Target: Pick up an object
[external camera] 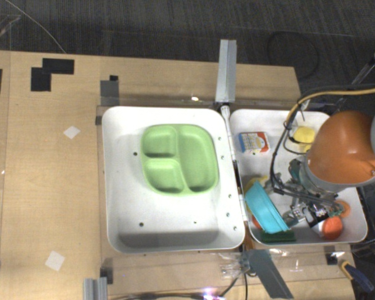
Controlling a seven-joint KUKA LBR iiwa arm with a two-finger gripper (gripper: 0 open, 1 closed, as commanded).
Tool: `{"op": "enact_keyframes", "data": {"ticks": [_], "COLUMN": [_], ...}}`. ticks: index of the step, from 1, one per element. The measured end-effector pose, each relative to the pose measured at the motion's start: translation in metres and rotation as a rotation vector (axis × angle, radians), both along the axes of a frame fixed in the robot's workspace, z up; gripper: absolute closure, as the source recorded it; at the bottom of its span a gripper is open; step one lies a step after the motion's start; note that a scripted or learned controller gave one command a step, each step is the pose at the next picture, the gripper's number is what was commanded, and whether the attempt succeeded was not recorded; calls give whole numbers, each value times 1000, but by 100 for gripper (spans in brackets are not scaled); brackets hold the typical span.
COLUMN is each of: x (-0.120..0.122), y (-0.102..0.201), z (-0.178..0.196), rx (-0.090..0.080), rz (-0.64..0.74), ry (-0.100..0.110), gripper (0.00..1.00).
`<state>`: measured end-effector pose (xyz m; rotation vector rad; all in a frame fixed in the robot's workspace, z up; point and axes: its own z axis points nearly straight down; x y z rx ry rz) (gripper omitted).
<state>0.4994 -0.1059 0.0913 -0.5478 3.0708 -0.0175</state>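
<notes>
While gripper [300,212] sits low in right bin [357,233], can't tell its state. I'd target blue bowl [265,208] beside it; descend straight, avoid orange ball [331,227], confirm grasp before lift.

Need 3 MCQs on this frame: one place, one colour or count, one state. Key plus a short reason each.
1. Where does the green divided tray lie?
A. left bin
B. right bin
C. bare bench

2. How many compartments does the tray have?
A. two
B. three
C. five

3. How does the tray sit?
A. flipped over
B. standing on edge
C. flat, open side up

Key: 1 A, it rests inside the left bin; 2 B, two small compartments on the left and one long one on the right; 3 C, the hollow compartments face the camera.
</notes>
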Motion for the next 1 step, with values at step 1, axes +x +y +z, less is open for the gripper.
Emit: {"op": "enact_keyframes", "data": {"ticks": [1], "x": [3], "y": [-31], "z": [-1], "rx": [5], "rz": [-23], "ry": [4], "gripper": [0]}}
